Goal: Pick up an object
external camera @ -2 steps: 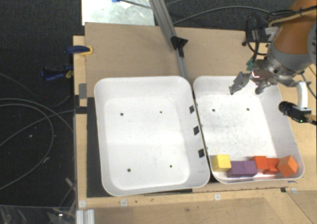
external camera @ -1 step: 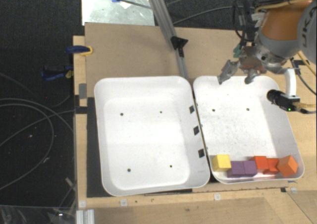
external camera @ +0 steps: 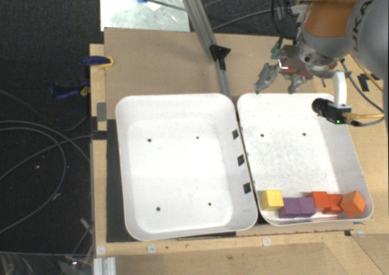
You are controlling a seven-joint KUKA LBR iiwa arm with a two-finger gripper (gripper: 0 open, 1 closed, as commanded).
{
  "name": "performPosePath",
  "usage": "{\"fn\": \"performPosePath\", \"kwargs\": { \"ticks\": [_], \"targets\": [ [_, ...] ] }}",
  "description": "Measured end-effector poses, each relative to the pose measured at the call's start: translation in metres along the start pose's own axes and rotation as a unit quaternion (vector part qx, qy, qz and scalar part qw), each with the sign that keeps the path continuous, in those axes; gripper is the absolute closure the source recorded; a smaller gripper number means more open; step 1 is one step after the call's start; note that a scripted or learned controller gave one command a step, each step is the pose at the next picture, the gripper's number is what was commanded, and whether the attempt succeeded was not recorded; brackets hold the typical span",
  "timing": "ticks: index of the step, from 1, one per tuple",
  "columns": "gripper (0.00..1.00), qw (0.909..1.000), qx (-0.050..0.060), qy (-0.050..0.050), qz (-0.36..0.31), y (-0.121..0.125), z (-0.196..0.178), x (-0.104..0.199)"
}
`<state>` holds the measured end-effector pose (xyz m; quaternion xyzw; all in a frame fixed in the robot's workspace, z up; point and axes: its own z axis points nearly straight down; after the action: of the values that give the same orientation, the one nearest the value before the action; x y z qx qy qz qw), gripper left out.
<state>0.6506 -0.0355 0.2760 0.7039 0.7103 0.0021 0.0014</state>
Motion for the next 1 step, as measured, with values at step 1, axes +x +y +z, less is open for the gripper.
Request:
{"fn": "performPosePath", "kwargs": {
  "ticks": [1],
  "targets": [
    [0.0,1.0,-0.001,0.0,0.001,0.018,-0.0195,0.0095]
  ]
}}
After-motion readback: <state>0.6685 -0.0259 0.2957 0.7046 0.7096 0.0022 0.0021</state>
